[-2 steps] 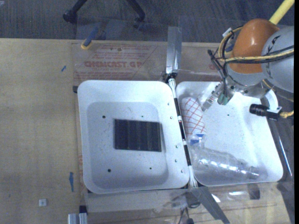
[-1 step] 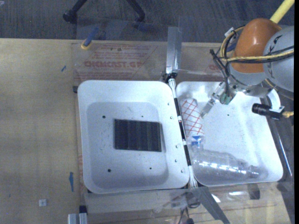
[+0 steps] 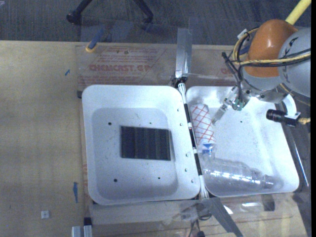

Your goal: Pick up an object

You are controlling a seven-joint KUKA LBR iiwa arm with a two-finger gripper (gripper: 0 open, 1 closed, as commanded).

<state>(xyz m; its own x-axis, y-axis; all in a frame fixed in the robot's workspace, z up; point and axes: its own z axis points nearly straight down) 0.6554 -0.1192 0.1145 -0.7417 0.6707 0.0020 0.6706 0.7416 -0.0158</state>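
Two bins (image 3: pixel 94 102), "CHEMCAST" sheet (image 3: pixel 121 67) behind

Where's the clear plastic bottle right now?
The clear plastic bottle lies on its side along the near edge of the right bin, just below the red-checked cylinder.

The grey arm (image 3: pixel 291 68) reaches in from the right, its orange band (image 3: pixel 269 43) bulging just above the wrist, with yellow and black cables looped around it. Below the wrist the gripper (image 3: pixel 219 115) points down and to the left, its thin fingers (image 3: pixel 222 111) drawn close together, nothing between them.
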